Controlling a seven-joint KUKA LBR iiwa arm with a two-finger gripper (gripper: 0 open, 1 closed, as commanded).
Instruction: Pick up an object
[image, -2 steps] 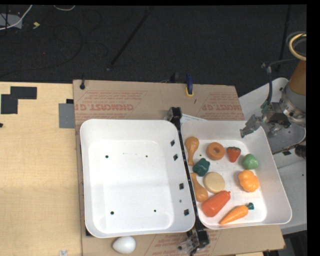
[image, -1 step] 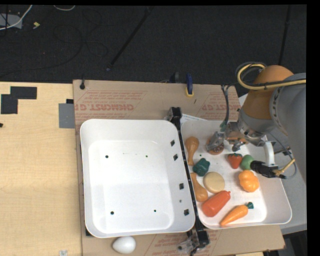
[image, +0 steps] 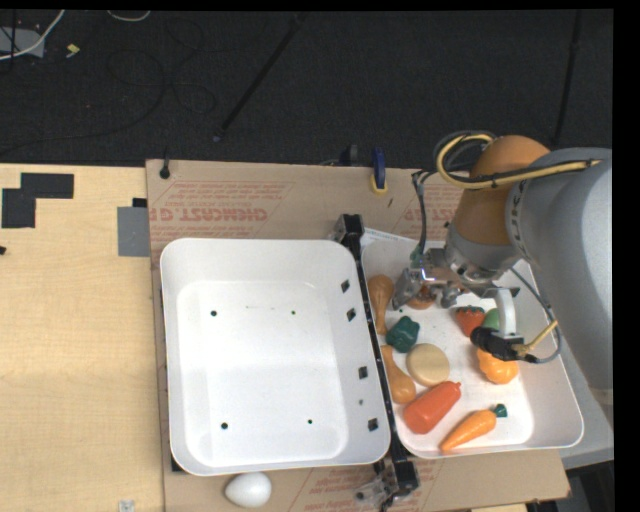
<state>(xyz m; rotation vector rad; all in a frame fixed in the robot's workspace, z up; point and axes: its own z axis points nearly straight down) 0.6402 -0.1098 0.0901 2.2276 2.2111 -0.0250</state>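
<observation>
The grey arm (image: 560, 250) is reaching in from the right, its orange band (image: 500, 195) sitting above the wrist, and is hanging over the upper part of the right bin (image: 560, 425). The gripper (image: 425, 290) is sitting low among the objects near the bin's top left corner. Whether it is apart, together or clamped on anything cannot be told, as the wrist is covering that area.

The right bin is holding the pickable objects. A tan, elongated piece (image: 380, 295) is lying along the bin's left wall, just beside the gripper. A dark green piece (image: 403, 333) is lying below the gripper, and a cream round piece (image: 429, 363) is touching it from below. A second tan piece (image: 398, 380) is lying along the left wall beside the cream one. A red pepper-shaped piece (image: 432, 407) is resting near the bin's lower edge, with a carrot (image: 468, 429) just to its right. A red-and-green piece (image: 472, 320) is lying under the wrist, and a yellow-orange piece (image: 498, 368) is lying near it, partly crossed by a black and yellow cable (image: 510, 345).

The left bin (image: 190, 300) is sitting side by side with the right one. A white egg-shaped object (image: 248, 489) is lying on the bench outside the left bin's lower edge.
</observation>
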